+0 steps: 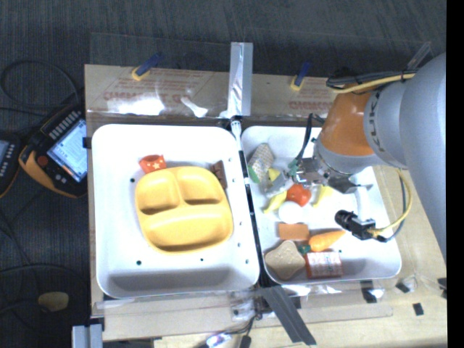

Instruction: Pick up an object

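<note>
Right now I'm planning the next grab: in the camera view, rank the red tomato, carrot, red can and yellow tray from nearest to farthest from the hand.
1. Red tomato, right under the hand.
2. Carrot, lower in the right bin.
3. Red can, near that bin's front edge.
4. Yellow tray, over in the left bin.

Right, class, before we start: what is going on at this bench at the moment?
A grey robot arm with an orange band reaches in from the right over the right bin, which holds a jumble of small things. Its tool is down among them, close to a small red item; whether it grips anything cannot be told. The left bin holds a yellow divided tray with another red piece beside it.
</note>
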Controlling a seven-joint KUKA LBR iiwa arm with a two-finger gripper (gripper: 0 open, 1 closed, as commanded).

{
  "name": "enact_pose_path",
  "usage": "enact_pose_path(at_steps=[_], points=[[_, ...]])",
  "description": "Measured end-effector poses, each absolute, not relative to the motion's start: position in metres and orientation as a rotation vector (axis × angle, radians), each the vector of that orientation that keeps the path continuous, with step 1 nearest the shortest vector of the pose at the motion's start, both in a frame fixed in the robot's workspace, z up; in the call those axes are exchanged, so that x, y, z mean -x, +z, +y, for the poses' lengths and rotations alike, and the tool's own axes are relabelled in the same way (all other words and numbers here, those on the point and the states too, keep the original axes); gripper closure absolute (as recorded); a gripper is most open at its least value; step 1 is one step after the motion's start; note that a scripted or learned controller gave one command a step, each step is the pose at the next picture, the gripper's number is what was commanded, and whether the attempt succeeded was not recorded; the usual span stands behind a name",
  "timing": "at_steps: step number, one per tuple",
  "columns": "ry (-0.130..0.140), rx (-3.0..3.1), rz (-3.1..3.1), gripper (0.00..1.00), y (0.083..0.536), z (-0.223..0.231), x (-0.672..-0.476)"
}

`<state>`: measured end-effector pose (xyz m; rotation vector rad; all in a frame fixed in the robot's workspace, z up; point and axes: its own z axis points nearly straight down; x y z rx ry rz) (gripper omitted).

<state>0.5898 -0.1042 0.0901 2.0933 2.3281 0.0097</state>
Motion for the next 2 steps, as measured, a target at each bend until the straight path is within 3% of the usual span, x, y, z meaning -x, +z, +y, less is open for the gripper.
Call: enact_pose_path(at_steps=[1, 2], points=[[0.022, -2.088, 2.321, 1.0, 0.105, -0.104, -0.594], [-0.004, -2.257, 2.186, 1.0, 0.183, -0.024, -0.629]])
